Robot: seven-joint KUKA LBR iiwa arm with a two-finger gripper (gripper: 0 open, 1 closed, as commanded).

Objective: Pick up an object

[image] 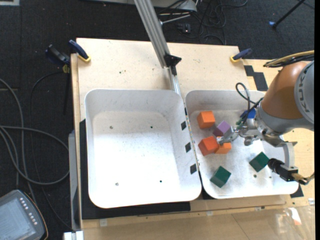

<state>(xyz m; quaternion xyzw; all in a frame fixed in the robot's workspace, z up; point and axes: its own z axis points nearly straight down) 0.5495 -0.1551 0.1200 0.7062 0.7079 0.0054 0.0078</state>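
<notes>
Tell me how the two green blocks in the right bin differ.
One green block lies near the bin's front edge, toward the divider; the other green block sits farther right, under the arm. The first shows a lighter top face; the second looks uniformly dark. Both are small, similar-sized cubes lying untouched.

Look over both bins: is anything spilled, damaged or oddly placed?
Nothing stands out. The blocks lie loose in the right bin: orange, purple, red, and two green. The gripper is among them.
</notes>
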